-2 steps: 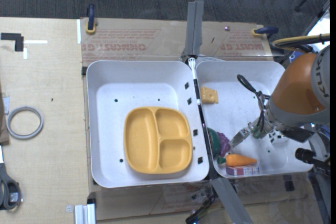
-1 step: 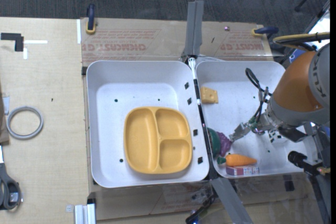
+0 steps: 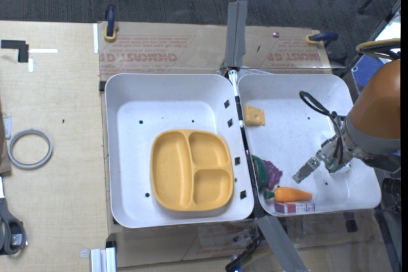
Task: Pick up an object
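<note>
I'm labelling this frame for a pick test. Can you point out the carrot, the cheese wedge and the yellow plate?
carrot (image 3: pixel 293 194): camera view, middle of its orange body.
cheese wedge (image 3: pixel 254 116): camera view, centre of its top face.
yellow plate (image 3: pixel 171 162): camera view, floor of its large left compartment.

Desk (image 3: pixel 57 213): a roll of grey tape (image 3: pixel 29 148) is being carried at the left edge, with scissors (image 3: pixel 9 232) near the lower left corner. A cardboard sheet (image 3: pixel 166 51) is being held by two clamps (image 3: pixel 111 23) behind the two white bins (image 3: pixel 127 99).
</note>
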Robot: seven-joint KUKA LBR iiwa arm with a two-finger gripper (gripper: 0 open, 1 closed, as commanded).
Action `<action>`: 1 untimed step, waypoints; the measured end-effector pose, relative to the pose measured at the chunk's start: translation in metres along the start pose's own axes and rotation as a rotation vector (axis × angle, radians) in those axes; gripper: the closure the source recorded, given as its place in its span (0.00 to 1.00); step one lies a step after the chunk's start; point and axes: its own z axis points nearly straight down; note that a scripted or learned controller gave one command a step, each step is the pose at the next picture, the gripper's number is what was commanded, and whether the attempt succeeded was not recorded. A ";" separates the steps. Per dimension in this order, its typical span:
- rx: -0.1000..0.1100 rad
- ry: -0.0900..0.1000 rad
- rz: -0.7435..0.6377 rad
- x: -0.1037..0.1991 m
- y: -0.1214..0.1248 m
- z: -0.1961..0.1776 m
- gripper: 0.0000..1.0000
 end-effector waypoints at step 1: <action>0.001 0.000 0.153 -0.045 0.051 0.041 0.00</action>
